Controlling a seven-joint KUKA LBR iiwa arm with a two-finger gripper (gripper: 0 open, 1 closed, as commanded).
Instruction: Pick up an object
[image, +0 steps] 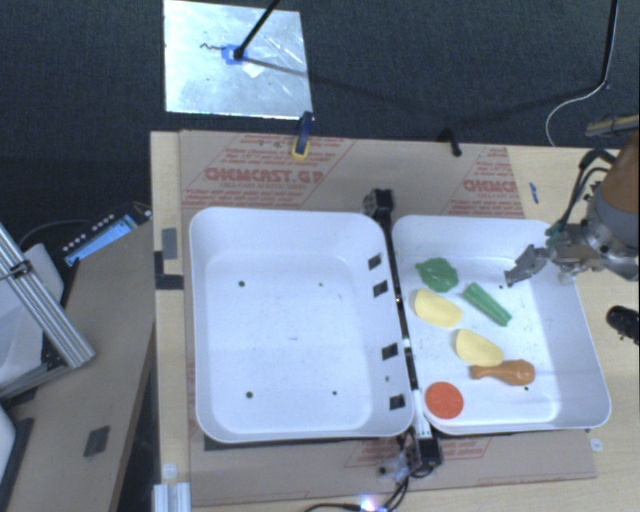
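Six small objects lie loose in the right-hand bin (580, 330), all toward its left half: a dark green leafy lump (437, 272) nearest the far edge; a green stick (487, 304) slanting beside it; two yellow pieces (437, 308) (477, 348) below. A brown drumstick shape (505, 373) lies flat near the front edge; an orange-red disc (444, 400) sits in the front left corner.

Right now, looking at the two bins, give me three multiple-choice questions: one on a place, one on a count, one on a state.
1. Which bin holds the objects?
A. left bin
B. right bin
C. both

2. How many yellow pieces are there?
A. one
B. two
C. four

3. Where is the end effector?
A. over the right bin's far right part, apart from the objects
B. clamped on the orange disc
C. over the left bin

Answers:
1 B: all six lie in the right bin.
2 B: one yellow piece, another.
3 A: the end effector hangs up-right of the green stick, touching nothing.
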